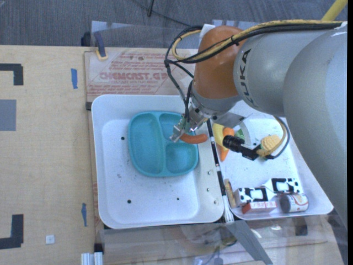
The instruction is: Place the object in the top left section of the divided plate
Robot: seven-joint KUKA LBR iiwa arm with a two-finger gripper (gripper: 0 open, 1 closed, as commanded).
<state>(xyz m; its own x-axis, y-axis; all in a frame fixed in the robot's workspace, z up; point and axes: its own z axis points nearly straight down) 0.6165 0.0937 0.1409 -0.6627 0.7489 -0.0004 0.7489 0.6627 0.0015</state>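
Camera view: orange sausage-like object, judged light, stiff, smooth and best pinched mid-length, is seen lying at the right rim of the teal divided plate, apparently clamped between the closed gripper fingers.

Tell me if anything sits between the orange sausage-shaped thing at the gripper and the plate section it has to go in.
Nothing visible blocks it. The orange sausage-shaped object lies at the teal divided plate's right rim, just below the gripper. The plate's sections look bare, so the way across the plate appears open.
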